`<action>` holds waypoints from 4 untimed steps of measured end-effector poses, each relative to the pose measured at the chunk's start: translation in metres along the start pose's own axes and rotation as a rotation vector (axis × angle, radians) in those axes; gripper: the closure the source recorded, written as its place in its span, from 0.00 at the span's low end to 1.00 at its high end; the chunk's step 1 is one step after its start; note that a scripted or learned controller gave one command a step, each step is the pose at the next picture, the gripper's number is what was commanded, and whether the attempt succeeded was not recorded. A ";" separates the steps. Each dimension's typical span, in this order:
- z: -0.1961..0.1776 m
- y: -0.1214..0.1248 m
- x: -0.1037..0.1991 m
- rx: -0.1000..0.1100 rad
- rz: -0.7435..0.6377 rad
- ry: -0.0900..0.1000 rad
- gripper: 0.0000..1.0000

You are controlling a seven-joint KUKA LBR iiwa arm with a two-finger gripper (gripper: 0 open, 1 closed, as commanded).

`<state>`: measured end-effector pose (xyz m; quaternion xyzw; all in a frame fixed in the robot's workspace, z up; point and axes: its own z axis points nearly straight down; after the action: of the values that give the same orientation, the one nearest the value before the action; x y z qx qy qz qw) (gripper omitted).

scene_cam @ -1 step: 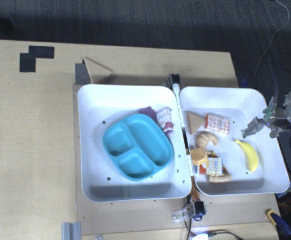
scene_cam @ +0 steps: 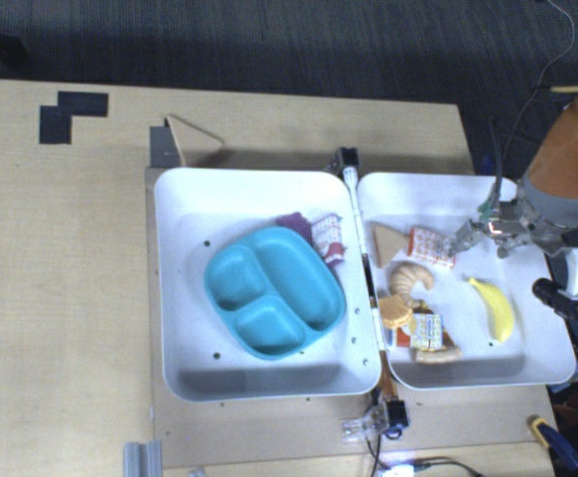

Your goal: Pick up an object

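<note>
I see the pincer (scene_cam: 490,229) low over the right bin (scene_cam: 537,361), at its upper right part, and I cannot tell from this angle whether it stands apart or together; nothing visibly sits in it. Taking the banana (scene_cam: 496,308) as my reference: it lies loose on the bin floor just below the pincer. Left of the banana rests a croissant (scene_cam: 411,279), with a small red-and-white packet (scene_cam: 432,245) above that, close beside the pincer. Lower left of the banana is a cluster of small food items (scene_cam: 423,332). Far left of the banana, the left bin (scene_cam: 185,366) carries a blue divided tray (scene_cam: 273,291).
</note>
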<state>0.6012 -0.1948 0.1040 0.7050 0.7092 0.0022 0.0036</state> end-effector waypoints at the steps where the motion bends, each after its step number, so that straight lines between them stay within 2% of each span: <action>1: 0.012 -0.038 0.011 -0.011 0.003 -0.002 0.00; 2: -0.001 -0.036 0.012 -0.016 0.001 -0.001 1.00; 3: 0.000 -0.036 0.012 -0.016 0.001 -0.001 0.00; 4: 0.013 0.017 0.058 -0.009 0.000 0.000 0.00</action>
<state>0.6183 -0.1364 0.0914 0.7050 0.7092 0.0053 0.0069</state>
